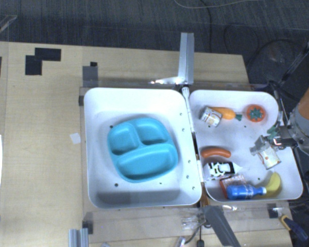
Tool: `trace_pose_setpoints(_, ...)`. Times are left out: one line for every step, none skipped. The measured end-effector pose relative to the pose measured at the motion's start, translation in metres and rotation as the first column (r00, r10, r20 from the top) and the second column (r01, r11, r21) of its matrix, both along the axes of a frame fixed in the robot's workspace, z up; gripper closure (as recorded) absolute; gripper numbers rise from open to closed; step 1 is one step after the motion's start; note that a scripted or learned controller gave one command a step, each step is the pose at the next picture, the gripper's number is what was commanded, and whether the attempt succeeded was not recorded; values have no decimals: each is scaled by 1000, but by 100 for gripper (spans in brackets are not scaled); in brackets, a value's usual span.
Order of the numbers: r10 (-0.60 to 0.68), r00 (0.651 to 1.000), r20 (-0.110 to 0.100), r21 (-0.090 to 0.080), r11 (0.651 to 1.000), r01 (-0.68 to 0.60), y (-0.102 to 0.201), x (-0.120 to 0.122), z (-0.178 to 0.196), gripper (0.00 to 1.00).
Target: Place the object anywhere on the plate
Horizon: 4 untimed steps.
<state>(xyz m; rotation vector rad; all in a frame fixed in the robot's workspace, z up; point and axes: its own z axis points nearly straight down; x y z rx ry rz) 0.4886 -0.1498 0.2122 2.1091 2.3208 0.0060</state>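
Two white bins (92, 153) hold unreadably labelled blue bottle (245, 191), plate (142, 148).

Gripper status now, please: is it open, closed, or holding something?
Gripper: cannot be told. It hangs over the right bin, above the banana; no object is visibly held in it.

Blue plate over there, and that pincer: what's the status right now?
Pincer low over right bin, nothing seen in it. Blue plate bare in left bin. Banana, hot dog lie nearby.
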Motion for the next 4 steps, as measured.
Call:
trace_pose_setpoints(216,976,-1,-1,976,-216,86,0,15,100)
trace_pose_setpoints(237,972,-2,0,972,-237,159,53,18,100)
trace_pose_setpoints(334,943,-3,0,943,-334,198,32,10,100)
trace_pose_setpoints(548,836,-2,-1,836,-548,196,2,6,100)
